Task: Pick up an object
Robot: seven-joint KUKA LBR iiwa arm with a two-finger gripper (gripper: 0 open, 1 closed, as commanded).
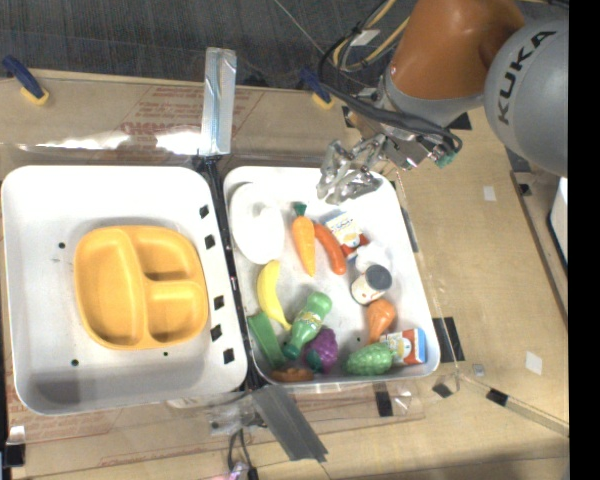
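- Your tool [348, 176] hovers at the right bin's [412, 258] far edge; its grip state you cannot tell.
- Nothing lifted yet: the carrot [303, 243] lies in the bin.

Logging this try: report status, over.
Gripper above right bin's far edge, nothing seen between fingers. Carrot lies nearest below, untouched. Hot dog and white plate crowd it.

Toys [325, 308] crowded through right bin [412, 258] (bare floor around white plate [254, 223]).

Bright, even overhead light, glare on the tape strip [219, 103], soft shadows, slightly soft focus.
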